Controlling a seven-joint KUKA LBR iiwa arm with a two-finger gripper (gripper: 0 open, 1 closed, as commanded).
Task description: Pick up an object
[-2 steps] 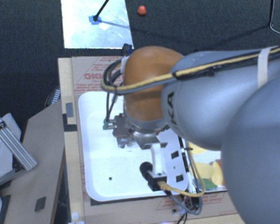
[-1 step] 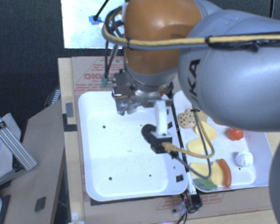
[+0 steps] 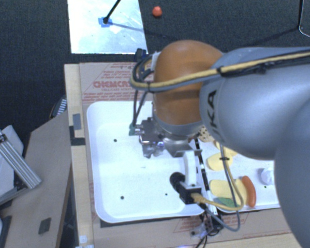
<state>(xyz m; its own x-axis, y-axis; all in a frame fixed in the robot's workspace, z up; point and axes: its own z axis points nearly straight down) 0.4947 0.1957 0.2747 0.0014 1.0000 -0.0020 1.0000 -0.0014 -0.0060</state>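
Objects for picking are lying in the right bin, toward the lower right of the camera view, where the grey arm is covering much of that bin. The gripper is hanging low over the left bin, above a bare stretch of its white floor and well apart from every visible piece. Whether it is open or closed, and whether it is holding anything, cannot be told from this angle. Both bins are sitting side by side on the desk. To do this step well, the gripper is probably needing to travel across into the right bin, since the visible pieces are all lying there. It should then come down centred over one piece that is standing clear of its neighbours and close across that piece's narrow width. The orange-red elongated piece is looking like the easiest choice, as it is lying at the outer edge of the cluster, though just beside a yellow one. Counting what is showing: two bins; two yellow rounded pieces, one above the other; one orange-red elongated piece; one green piece, partly covered; and one small white piece. More may be lying hidden beneath the arm.
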